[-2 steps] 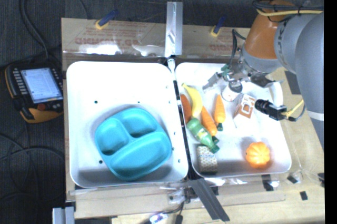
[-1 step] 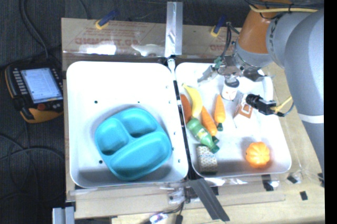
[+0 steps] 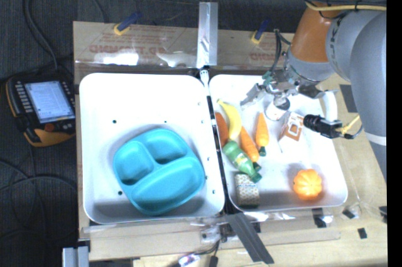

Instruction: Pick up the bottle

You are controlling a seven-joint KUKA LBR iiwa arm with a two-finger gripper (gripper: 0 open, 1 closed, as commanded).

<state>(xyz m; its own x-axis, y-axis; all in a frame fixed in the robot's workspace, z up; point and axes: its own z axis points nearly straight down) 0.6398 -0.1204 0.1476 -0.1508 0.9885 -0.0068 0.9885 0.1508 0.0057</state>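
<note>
The green bottle [image 3: 240, 159] lies on its side in the right bin [image 3: 333, 162], near the bin's left wall, its cap pointing toward the front right. It rests between a carrot and a small mesh-covered block. My gripper [image 3: 274, 93] hangs over the far part of the right bin, up and to the right of the bottle and well apart from it. Nothing is visibly held in it.
Around the bottle lie a banana [image 3: 230, 118], two carrots [image 3: 261, 130] [image 3: 249, 145], a mesh-covered block [image 3: 247, 189] and an orange fruit [image 3: 307, 184]. A small white-and-orange item [image 3: 291, 127] sits under the wrist. A blue divided plate [image 3: 160, 168] lies in the left bin [image 3: 100, 96].
</note>
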